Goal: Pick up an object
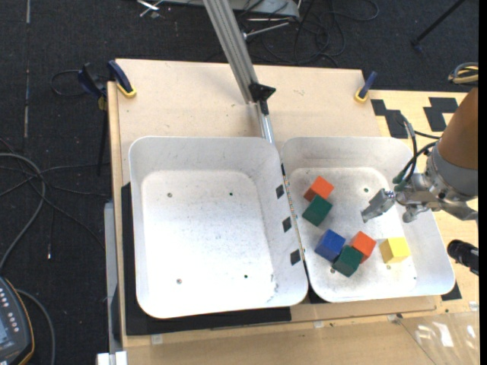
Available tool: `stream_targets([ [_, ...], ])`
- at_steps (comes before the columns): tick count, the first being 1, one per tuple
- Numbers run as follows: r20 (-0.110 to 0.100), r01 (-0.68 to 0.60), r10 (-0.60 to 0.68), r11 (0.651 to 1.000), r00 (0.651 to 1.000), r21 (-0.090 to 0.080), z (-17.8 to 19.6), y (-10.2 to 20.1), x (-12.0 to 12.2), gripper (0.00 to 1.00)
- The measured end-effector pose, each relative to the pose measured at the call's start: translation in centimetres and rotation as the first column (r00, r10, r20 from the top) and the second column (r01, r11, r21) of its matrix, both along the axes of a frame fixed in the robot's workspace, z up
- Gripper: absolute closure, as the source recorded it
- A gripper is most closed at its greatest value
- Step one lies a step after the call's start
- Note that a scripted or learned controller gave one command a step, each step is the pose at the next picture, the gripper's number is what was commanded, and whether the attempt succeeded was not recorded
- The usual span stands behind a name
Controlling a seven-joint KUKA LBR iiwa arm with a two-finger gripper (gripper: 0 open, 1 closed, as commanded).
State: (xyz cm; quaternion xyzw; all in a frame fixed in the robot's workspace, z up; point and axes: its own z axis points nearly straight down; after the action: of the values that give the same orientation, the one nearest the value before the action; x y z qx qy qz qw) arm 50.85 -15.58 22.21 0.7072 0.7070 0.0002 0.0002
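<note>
**Claw poised over the right bin, nothing held yet**

From where I stand, the claw [388,202] hangs over the right bin [426,284], toward its right edge, with its fingers spread apart and nothing between them. The blocks sit in that same bin: an orange block [321,188] touching a green block [317,211] near the bin's left wall, then a cluster toward the front edge with a blue block [330,244], a second orange block [364,243] and a dark green block [348,261] pressed together. A yellow block [394,249] lies apart from the rest, just in front of the claw.

To my eye the yellow block is the sensible target, since it has free space on all sides. The claw should come straight down with the fingers straddling two flat faces, not a corner, and close only once low enough. The clustered blocks risk a finger landing on a neighbour.

The left bin [152,158] sits alongside on the tabletop [190,90]. I can read no brand, label or writing anywhere.
</note>
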Motion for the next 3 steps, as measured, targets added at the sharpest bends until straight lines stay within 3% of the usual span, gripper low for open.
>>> stream_targets([
  [1, 0.026, -0.003, 0.003, 1.000, 1.000, -0.012, -9.9, -1.9, -0.9, 0.00],
  [2, 0.010, -0.002, 0.002, 1.000, 1.000, -0.006, -1.4, -5.2, 2.3, 0.00],
  [3, 0.005, 0.003, -0.003, 1.000, 1.000, -0.002, -12.7, -2.2, -1.5, 0.00],
])
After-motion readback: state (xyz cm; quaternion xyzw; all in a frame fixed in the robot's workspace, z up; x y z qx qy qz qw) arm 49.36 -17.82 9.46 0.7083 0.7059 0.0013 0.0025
